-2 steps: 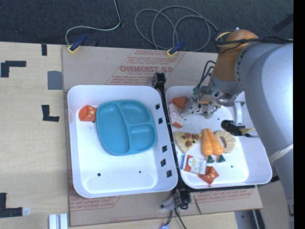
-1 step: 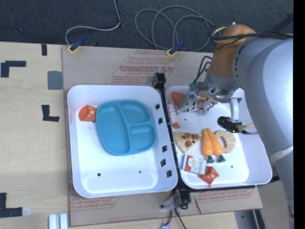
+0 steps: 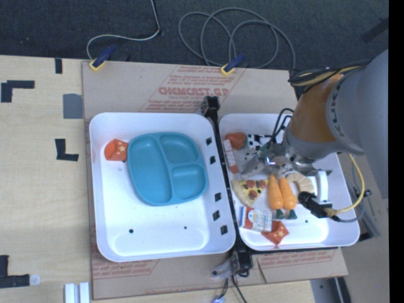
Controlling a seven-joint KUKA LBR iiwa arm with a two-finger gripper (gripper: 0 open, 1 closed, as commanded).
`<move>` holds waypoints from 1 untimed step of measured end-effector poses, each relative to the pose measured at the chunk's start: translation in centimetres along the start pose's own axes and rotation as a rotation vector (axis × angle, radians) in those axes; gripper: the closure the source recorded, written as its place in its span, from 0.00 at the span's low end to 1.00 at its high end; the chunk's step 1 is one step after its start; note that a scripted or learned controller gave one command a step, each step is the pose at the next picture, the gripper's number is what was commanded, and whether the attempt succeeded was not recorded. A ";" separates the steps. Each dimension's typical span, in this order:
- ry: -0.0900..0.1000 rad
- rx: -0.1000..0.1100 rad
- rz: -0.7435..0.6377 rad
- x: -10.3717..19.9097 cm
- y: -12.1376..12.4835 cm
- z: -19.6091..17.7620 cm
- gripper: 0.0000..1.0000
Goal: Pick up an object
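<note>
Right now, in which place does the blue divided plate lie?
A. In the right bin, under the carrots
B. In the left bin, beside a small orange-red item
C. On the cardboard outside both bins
B: the blue divided plate lies in the left bin, with a small orange-red item at its left edge.

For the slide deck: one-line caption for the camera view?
Grey KUKA arm reaches into the right white bin over toy carrots and a pizza slice; blue divided plate in the left white bin.

A brown cardboard sheet (image 3: 183, 93) lies under both bins. Beyond its far edge, grey cables (image 3: 237, 40) coil on dark carpet (image 3: 63, 11), and two blue-and-yellow clamps (image 3: 101, 59) grip that edge.
</note>
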State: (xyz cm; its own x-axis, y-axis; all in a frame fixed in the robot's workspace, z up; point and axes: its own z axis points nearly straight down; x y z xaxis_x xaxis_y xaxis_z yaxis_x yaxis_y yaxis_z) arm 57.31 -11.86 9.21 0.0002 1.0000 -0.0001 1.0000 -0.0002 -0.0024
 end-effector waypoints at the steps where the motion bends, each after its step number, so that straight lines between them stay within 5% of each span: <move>1: -0.009 -0.002 0.003 2.0 6.5 -0.2 0.00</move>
State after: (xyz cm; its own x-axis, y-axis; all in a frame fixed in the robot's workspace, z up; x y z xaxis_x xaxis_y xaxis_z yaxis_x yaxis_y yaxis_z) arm 63.78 -9.83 9.38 0.0031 1.0000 -0.0087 1.0000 -0.0031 -0.0001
